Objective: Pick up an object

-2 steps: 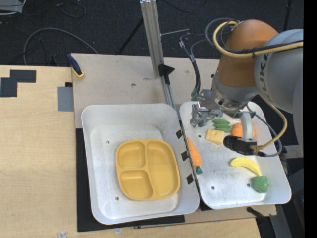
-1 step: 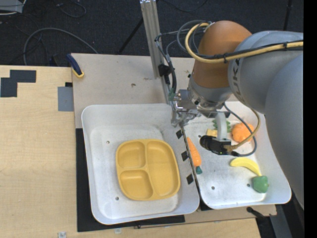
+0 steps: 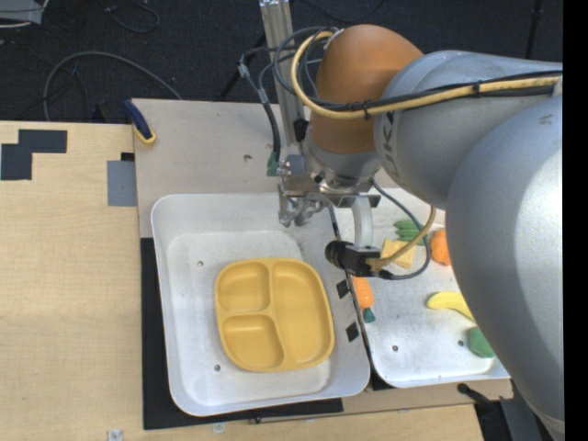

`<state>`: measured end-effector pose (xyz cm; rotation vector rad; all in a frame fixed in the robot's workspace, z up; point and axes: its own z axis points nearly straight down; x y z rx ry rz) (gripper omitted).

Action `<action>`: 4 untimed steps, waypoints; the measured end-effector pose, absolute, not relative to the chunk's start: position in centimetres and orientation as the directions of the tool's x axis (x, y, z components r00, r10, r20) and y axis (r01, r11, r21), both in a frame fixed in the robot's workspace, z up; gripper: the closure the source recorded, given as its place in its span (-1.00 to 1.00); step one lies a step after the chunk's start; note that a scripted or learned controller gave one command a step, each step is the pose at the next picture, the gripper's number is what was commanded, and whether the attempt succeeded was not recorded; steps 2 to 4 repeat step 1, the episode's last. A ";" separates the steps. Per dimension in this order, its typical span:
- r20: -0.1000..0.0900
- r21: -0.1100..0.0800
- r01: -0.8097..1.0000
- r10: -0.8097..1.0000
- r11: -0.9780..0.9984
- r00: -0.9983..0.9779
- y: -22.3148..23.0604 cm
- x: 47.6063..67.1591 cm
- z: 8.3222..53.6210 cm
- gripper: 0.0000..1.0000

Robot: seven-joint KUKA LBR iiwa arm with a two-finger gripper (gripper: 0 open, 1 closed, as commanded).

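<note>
Over the left bin's [image 3: 184,375] far edge hover the jaws [image 3: 296,211] — state impossible to tell; yellow plate [image 3: 273,313] untouched, toy carrot [image 3: 363,296] beside the divide.

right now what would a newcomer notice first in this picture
The big grey arm with its orange band fills the upper right, its claw over the left bin's far edge. A yellow divided tray lies in that bin; small toy foods, among them a banana, lie in the right one.
</note>
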<state>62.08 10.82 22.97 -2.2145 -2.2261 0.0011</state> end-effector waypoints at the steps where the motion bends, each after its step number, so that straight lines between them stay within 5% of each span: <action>1: -0.001 -0.004 1.000 1.000 0.003 -0.003 10.6 62.0 23.0 -1.00; 4: -0.001 -0.004 1.000 1.000 0.003 -0.003 10.6 62.0 23.0 -1.00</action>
